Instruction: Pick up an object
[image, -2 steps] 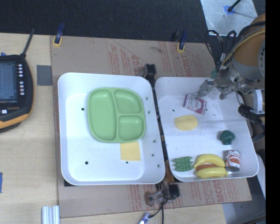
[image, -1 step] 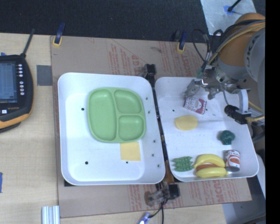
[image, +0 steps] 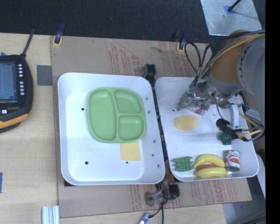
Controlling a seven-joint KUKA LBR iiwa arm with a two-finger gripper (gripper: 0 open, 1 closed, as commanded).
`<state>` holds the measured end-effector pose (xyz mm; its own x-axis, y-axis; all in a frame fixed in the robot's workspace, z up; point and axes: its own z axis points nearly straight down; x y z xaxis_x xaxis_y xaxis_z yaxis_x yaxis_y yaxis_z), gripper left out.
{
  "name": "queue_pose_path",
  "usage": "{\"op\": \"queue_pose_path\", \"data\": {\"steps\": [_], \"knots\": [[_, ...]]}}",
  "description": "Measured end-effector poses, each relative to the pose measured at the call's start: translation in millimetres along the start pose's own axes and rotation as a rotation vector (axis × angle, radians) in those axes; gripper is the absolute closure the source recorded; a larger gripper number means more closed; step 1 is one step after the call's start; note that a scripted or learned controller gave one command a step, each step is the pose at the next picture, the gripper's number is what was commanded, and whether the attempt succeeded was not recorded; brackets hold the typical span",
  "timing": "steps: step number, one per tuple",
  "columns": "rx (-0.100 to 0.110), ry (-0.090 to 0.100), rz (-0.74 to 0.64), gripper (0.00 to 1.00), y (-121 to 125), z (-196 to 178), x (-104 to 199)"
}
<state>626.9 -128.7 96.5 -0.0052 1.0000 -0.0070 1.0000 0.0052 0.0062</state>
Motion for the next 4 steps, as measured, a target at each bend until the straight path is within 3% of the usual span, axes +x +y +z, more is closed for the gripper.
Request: {"op": "queue_pose_path", "data": {"steps": [1,2,3,4], "knots": [[-0.002,0.001,-0.001,0.00,-36.3,0.1,-8.0],[-0.002,-0.003,-0.002,1.00,-36.0,-11.0,-10.9],[-0.002,-0.004,-0.003,0.00,-36.2,-10.8,-10.9],[-0.003,-0.007,-0.005,1.00,-35.8,-21.1,-12.1]]}}
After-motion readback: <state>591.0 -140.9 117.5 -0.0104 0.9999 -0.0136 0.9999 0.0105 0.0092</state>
